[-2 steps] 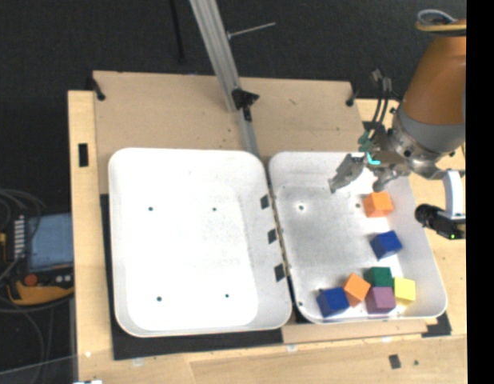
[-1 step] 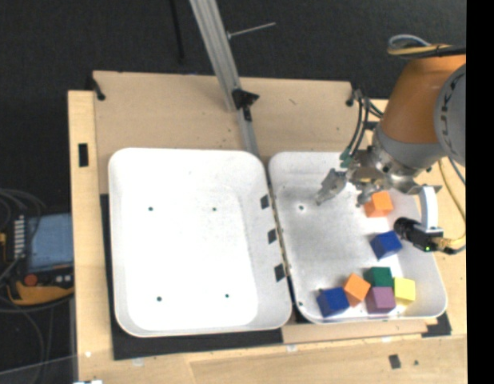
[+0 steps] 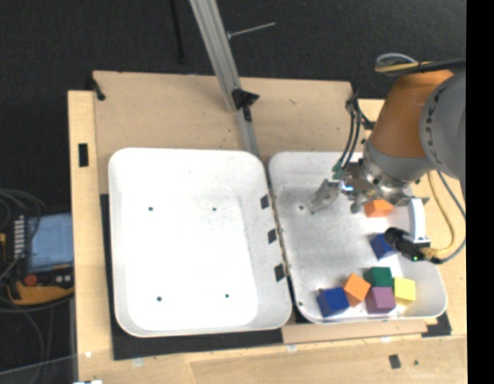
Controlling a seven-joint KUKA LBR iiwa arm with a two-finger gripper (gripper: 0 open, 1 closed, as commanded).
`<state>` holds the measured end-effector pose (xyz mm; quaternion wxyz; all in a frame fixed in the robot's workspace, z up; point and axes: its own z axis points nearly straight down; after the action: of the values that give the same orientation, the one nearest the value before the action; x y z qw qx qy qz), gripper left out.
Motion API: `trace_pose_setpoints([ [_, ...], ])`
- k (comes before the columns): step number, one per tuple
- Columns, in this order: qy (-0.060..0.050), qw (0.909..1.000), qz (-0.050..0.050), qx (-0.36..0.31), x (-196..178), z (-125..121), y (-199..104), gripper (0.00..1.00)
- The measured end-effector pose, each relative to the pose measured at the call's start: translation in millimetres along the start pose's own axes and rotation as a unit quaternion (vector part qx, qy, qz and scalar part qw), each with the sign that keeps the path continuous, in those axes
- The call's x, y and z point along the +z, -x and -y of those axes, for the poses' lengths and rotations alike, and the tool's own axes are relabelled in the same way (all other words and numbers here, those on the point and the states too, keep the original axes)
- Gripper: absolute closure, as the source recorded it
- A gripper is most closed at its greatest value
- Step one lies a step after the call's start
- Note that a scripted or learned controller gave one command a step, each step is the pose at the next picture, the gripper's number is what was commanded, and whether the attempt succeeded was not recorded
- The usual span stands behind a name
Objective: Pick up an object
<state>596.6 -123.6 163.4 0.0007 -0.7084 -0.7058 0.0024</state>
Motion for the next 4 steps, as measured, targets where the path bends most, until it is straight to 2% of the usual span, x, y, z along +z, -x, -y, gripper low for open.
trace_pose_setpoints([
  [1, 0.000, 1.0000, 0.000, 0.000, 60, -6, 4, 0.00],
  [2, 0.004, 1.0000, -0.001, 0.003, 45, -8, 4, 1.00],
  [4, 0.005, 1.0000, -0.001, -0.004, -71, -15, 3, 1.00],
])
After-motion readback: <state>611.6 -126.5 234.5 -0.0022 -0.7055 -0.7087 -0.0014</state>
